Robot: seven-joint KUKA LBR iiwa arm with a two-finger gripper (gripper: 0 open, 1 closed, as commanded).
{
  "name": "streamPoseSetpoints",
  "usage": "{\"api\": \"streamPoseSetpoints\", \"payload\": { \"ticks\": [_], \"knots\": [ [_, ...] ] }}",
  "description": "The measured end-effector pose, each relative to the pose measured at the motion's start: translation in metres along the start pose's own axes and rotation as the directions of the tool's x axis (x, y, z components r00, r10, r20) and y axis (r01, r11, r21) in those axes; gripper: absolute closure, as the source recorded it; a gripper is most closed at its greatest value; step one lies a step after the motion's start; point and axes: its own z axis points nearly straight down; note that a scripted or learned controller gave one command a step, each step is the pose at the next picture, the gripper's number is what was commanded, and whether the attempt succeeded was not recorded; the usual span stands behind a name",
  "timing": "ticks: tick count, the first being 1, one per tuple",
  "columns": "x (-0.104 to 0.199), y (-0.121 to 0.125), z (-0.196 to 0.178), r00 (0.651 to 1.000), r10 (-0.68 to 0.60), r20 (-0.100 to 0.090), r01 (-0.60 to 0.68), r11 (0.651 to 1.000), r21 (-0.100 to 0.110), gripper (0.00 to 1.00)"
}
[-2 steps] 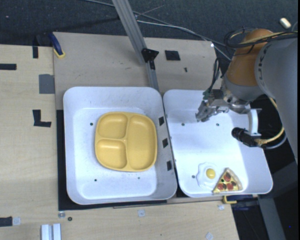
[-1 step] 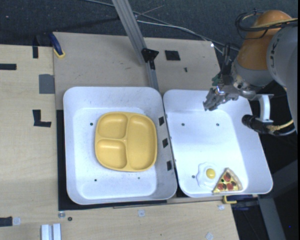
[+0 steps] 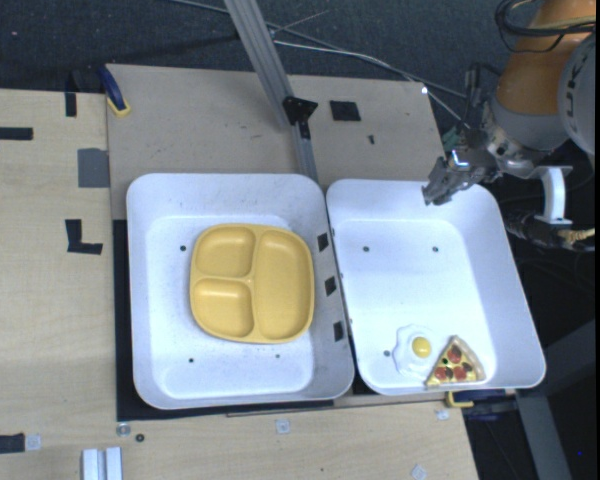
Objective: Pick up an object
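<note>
**Two bins, three items, one arm at the far corner**

Two shallow white bins sat side by side on the table (image 3: 40,268). The left bin (image 3: 155,368) carried one thing — a yellow plate (image 3: 252,283) with three compartments, lying flat near the middle of the bin floor. The right bin (image 3: 420,268) carried two things, both in its near right corner: one fried egg (image 3: 416,349) with a round yellow yolk, and one pizza slice (image 3: 455,363) with red toppings. The egg and the slice lay just beside each other, the slice to the right and close to the bin wall, and whether they touched could not be made out.

One arm (image 3: 540,78) reached in from the right, its orange band high at the upper right of the view and its grey wrist angled down and to the left. The end effector (image 3: 442,186) hung at the far right corner of the right bin, about over the rim, well apart from the egg and the slice. It was small and dark in the view — whether it was spread or pressed together could not be told, and nothing was seen in it.
</note>
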Motion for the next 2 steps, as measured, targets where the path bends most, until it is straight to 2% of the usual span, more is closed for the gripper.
{"api": "streamPoseSetpoints", "payload": {
  "ticks": [1,2],
  "knots": [
    [0.0,0.001,-0.053,1.0,0.0,0.0,0.0,1.0,-0.001,1.0],
    [0.053,-0.021,-0.051,1.0,-0.003,-0.002,0.003,1.0,0.005,1.0]
  ]
}}
